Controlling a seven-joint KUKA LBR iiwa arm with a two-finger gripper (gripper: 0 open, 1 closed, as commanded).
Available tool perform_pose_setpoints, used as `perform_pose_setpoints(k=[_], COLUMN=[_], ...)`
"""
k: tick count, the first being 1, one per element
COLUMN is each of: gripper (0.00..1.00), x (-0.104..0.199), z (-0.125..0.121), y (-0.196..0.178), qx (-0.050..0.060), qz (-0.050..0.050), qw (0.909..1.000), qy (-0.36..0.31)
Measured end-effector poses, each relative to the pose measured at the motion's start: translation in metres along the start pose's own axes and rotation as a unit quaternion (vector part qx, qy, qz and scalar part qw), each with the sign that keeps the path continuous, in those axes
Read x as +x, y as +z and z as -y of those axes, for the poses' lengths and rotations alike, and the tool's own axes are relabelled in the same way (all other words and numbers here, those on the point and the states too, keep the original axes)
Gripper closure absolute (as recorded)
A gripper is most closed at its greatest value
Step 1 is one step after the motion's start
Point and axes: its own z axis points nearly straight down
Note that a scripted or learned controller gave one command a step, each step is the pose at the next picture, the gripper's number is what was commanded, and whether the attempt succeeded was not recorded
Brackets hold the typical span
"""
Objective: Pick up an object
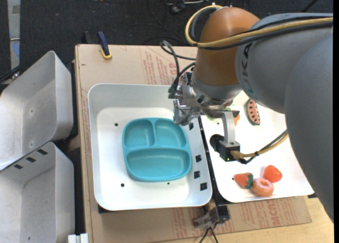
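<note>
Gripper [183,116] positioned at right bin edge above teal divided plastic plate [157,150]; finger state cannot be determined.

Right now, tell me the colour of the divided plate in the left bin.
The divided plate is light turquoise blue, seen clearly in the overhead camera view.

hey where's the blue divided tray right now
In the camera view, the blue divided tray lies flat in the left white bin, just left of the gripper.
</note>
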Motion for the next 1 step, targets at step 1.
perform_pose_setpoints(k=[1], gripper=[0.00], x=[-0.0022], z=[0.0003], y=[-0.0006], qx=[0.000], qz=[0.000], qw=[1.0000], qy=[0.002])
